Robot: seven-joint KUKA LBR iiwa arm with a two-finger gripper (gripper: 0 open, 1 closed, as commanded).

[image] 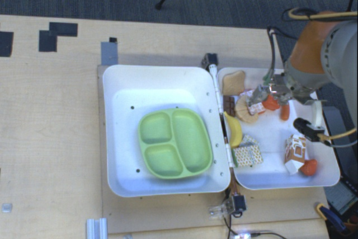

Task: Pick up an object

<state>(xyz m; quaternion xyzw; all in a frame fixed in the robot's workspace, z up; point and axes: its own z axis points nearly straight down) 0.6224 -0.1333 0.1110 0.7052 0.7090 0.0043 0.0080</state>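
Where the gripper (263,95) sits, grip unclear: crowding toast (233,82), banana (235,131), carrot (285,112).

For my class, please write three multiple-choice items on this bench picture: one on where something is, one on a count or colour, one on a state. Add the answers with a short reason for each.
1. Where does the green plate lie?
A. In the left bin
B. In the right bin
C. On the floor

2. How many compartments does the green plate have?
A. Two
B. Three
C. Five

3. How does the banana lie?
A. Alone in the left bin
B. On the green plate
C. In the right bin against its left wall

Answers: 1 A, the plate sits inside the left bin. 2 B, ridges divide it into three wells. 3 C, it rests by the dividing wall of the right bin, near the toys.
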